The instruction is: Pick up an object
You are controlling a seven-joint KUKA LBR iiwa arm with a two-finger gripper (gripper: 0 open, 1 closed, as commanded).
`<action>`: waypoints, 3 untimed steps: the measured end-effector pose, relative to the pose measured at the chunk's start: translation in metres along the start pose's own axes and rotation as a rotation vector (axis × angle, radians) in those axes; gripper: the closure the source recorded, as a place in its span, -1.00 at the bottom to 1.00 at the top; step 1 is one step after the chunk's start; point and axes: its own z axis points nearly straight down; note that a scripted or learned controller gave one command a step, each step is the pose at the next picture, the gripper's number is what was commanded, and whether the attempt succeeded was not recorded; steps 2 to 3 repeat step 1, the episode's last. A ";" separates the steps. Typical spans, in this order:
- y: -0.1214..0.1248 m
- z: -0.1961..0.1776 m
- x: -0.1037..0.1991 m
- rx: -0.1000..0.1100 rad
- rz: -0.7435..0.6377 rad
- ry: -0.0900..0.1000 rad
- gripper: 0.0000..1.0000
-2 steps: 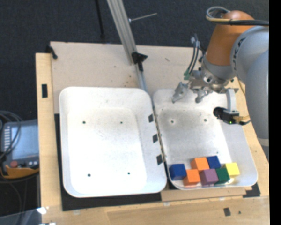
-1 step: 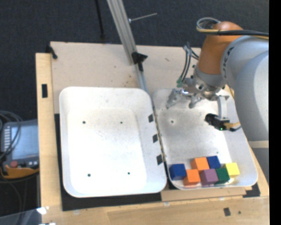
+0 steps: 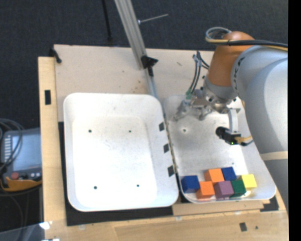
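White bins, two of them side by side on the bench (image 3: 49,134). Left bin (image 3: 115,102) sits toward the bench's left side; right bin (image 3: 200,144) sits against it toward the right edge.

Blocks are clustered at the near edge of the right bin, packed touching or nearly so. Back row: orange block (image 3: 215,174), dark blue block (image 3: 229,173). Front row, from the left: blue block (image 3: 190,183), second orange block (image 3: 206,189), purple block (image 3: 223,189), green block (image 3: 238,187), yellow block (image 3: 249,181). The blue block at the left end stands slightly apart from its orange neighbour.

Arm (image 3: 266,99) comes in from the right, orange band (image 3: 223,59) above the wrist, cabling looped around it. Hand (image 3: 190,107) is over the far part of the right bin, near the divide between the bins, well apart from the block cluster. Nothing visible between its fingers; whether they are apart or together, cannot tell at this resolution.

Aluminium rail (image 3: 133,31) runs at a slant from the far side down to the gap between the bins. Pendant-type screen unit (image 3: 21,152) with cables sits off the bench's left edge.
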 end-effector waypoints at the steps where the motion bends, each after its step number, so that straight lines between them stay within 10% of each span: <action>1: 0.002 -0.014 -0.001 -0.006 -0.001 -0.002 1.00; 3: 0.002 -0.014 -0.001 -0.006 -0.001 -0.002 1.00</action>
